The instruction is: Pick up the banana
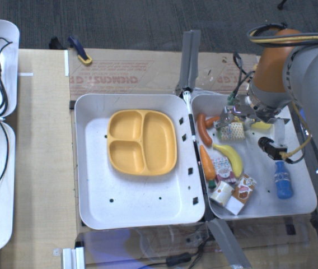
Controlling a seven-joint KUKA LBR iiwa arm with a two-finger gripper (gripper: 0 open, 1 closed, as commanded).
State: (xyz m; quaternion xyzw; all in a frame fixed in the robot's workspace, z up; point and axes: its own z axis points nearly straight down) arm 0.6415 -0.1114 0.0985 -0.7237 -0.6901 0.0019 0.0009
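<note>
- Overhead, the fixed camera looks down on a table [41, 122] that carries two shallow white bins side by side, so both can be read at once.
- Left bin [92, 195]: holds a yellow divided plate [143, 142], lying flat near the bin's middle with its three compartments bare.
- Right bin [302, 198]: holds the clutter, crowded toward the wall it shares with the left bin.
- Banana [232, 157]: lies flat near the middle of the right bin, curving from upper left to lower right. A corn cob [233, 130] sits just above it, a carrot [207, 164] lies to its left, and small food packets [233, 188] lie just below.
- Other items: a red sausage [204, 129] lies along the dividing wall, and a blue bottle [283, 182] lies well apart, toward the right wall.
- Arm [302, 74]: reaches in from the right, its orange band above the wrist, so its bulk covers the bin's upper right corner.
- Gripper [238, 115]: hangs over the upper part of the right bin, near the corn cob and above the banana in the frame. Whether its fingers are spread or closed cannot be told, as wrist and cables hide them; nothing is seen between them.
- Judgement: the banana is not yet grasped; its crowded neighbours leave little room for the fingers on either side.
</note>
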